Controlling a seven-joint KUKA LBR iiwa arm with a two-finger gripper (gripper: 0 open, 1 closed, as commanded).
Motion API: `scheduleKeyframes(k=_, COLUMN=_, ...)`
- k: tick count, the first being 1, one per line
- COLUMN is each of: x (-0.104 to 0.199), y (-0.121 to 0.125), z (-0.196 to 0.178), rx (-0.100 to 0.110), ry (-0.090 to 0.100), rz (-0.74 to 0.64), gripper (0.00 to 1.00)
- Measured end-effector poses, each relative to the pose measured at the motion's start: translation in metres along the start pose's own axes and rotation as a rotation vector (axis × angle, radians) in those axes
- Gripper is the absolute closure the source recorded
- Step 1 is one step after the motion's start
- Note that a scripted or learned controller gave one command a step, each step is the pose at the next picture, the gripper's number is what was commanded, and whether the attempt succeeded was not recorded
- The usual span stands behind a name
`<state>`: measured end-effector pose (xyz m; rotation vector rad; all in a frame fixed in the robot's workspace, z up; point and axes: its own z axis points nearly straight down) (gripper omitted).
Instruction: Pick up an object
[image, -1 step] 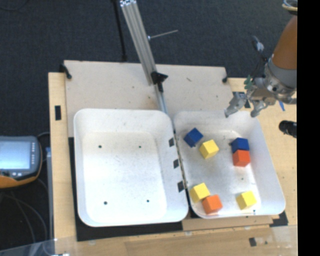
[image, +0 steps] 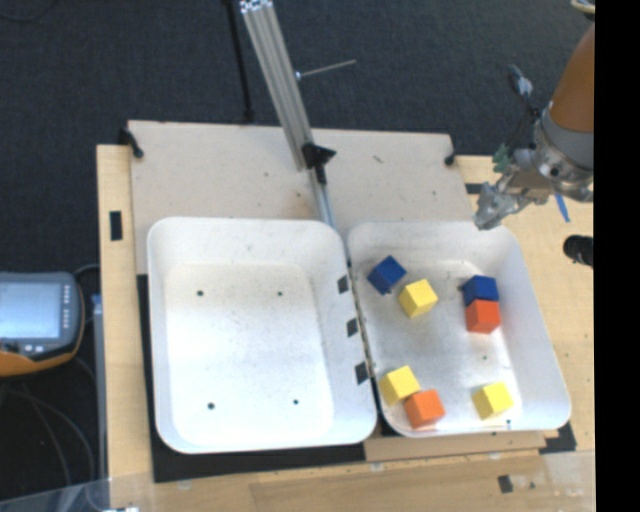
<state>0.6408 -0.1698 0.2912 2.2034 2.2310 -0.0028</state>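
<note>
blue and orange wooden cubes, stacked or touching as a pair, are found in the right white plastic bin, near its far right side; they are judged the likeliest target, being the nearest pieces to the two-finger gripper. from the gripper, which hangs over the bin's far rim, the pair lies at about six o'clock, close by. the blue cube sits at twelve o'clock of the orange one, so the pair's long axis runs twelve to six. the state of the jaws cannot be told; nothing is seen held.

a second blue cube and a yellow cube lie at about eight o'clock of the gripper, just beside each other. three more, yellow, orange and yellow, are set along the near wall.

the bin floor appears flat, smooth and speckled. room around the pair is judged ample on its left, tighter toward the right wall. the left white plastic bin is well apart.
</note>
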Motion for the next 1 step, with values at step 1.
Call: scheduleKeyframes(k=1, x=-0.0002, y=-0.0003, z=0.0008, rx=0.002, ry=0.0, rz=0.0, gripper=0.0)
